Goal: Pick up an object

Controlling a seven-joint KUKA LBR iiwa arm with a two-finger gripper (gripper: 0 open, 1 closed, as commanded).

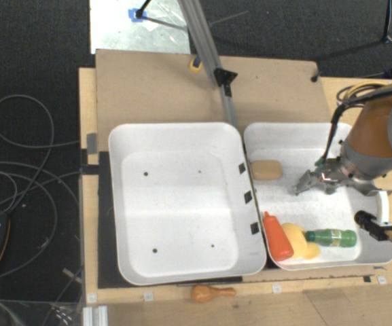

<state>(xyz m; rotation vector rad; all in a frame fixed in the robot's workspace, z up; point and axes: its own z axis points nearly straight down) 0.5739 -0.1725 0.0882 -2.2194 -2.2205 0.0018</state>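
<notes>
I see the arm (379, 138) entering from 3 o'clock, wrist bent over the right bin (284, 136). Its pincer (303, 184) is spread wide, gripping nothing. The tan block (266, 170) lies at its 10 o'clock, apart.

Tan block (266, 170) by right bin's left wall, orange-red bottle (276, 236), yellow piece (299, 240), green bottle (331, 237) lying along near wall

On the worktop (148, 80) 2 bins sit side by side, the right bin (284, 136) holding a block (266, 170) at upper left and 3 items (308, 239) along its lower edge.
</notes>
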